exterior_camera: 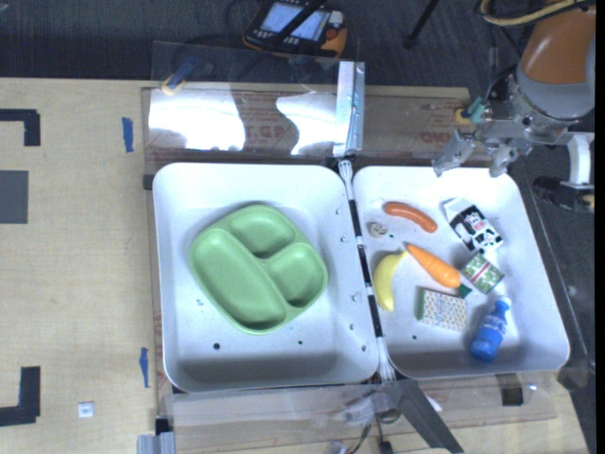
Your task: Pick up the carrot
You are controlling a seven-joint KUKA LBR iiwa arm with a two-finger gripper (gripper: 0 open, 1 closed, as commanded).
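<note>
An orange carrot [434, 264] lies flat on the white floor of the right bin, well below the gripper [475, 156] and slightly left of it. It tapers toward the upper left, with what seems a green stub at its lower-right end.

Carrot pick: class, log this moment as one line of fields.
pincer: open, above right bin's far rim | carrot: in bin, ungrasped | neighbours: banana, sausage

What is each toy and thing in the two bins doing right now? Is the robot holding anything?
carrot: lying in the right bin, untouched
sausage: lying flat
banana: lying by the divider
blue bottle: tipped on its side
green plate: sitting in the left bin, nothing on it
gripper: above the right bin's far edge, holding nothing
</note>
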